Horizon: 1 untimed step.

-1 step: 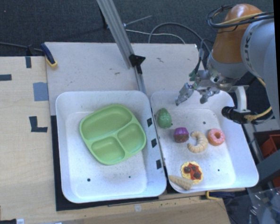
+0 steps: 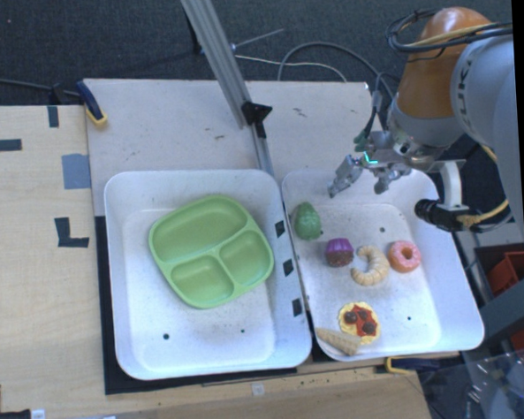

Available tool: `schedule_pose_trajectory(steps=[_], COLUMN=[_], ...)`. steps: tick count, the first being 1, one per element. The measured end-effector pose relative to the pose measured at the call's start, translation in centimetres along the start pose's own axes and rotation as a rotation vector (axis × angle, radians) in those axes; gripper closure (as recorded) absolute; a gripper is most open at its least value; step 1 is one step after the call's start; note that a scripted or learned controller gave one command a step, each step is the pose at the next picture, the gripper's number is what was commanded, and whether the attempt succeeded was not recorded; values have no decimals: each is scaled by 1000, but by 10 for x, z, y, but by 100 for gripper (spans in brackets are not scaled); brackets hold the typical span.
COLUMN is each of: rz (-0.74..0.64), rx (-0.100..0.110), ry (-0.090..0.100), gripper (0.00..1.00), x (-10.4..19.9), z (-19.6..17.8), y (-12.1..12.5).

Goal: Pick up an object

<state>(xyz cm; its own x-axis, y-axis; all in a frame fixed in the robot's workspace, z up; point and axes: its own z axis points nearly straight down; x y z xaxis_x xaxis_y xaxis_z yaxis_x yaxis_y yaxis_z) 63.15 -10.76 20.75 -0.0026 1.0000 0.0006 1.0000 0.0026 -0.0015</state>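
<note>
The grey arm with its orange band enters from the right, and its two-finger gripper (image 2: 364, 177) hangs over the far edge of the right-hand shallow white bin (image 2: 454, 316). The fingers (image 2: 342, 180) stand spread apart, with nothing between them.

The candidate objects all lie in that right bin, nearer the camera than the gripper. The round green toy fruit (image 2: 307, 220) is closest, down and to the left of the fingers, beside the bin's left wall. Further in sit a small purple toy piece (image 2: 339, 251), a pale curved croissant-shaped toy (image 2: 370, 267) and a pink ring doughnut toy (image 2: 404, 257), the last two nearly touching. A round red-and-yellow toy tart (image 2: 358, 320) and a tan wedge-shaped toy (image 2: 339, 340) lie near the front wall.

The left-hand white bin (image 2: 123, 257) on the tabletop holds a light green compartmented plastic tray (image 2: 211, 249), well apart from the gripper.

Judgement: the green fruit is the nearest target. It is roughly round, so no finger alignment appears critical; the wall beside it may crowd one finger.
</note>
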Motion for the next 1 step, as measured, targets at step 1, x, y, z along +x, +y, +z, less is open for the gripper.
schedule_pose_trajectory(steps=[1], rz=[1], rx=[7], ry=[-1], gripper=[0], x=[1], z=[65], y=[1])
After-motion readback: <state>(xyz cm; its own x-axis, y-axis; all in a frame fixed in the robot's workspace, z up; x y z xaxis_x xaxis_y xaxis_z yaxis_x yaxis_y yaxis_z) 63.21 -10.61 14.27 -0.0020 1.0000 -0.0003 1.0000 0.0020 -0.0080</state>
